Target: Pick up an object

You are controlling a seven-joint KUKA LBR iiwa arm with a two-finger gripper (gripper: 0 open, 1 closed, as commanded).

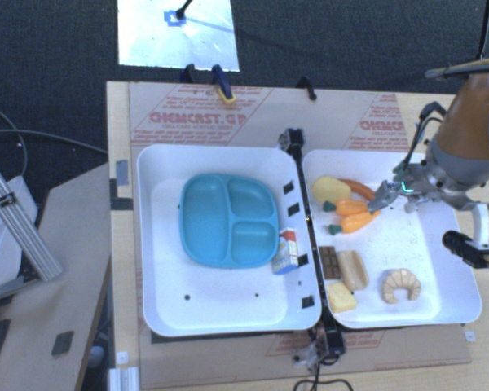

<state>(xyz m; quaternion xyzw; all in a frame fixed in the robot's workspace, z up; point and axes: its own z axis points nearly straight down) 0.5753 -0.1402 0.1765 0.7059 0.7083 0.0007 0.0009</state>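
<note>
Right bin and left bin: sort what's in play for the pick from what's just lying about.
In play: gripper, carrots, yellow fruit, croissant, bread roll, chocolate bar, cheese wedge.

Lying about: blue divided plate, small carton.

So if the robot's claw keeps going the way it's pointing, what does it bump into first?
Probably the toy carrots. The gripper points left and down at them in the right bin. Its height is hard to judge.
</note>
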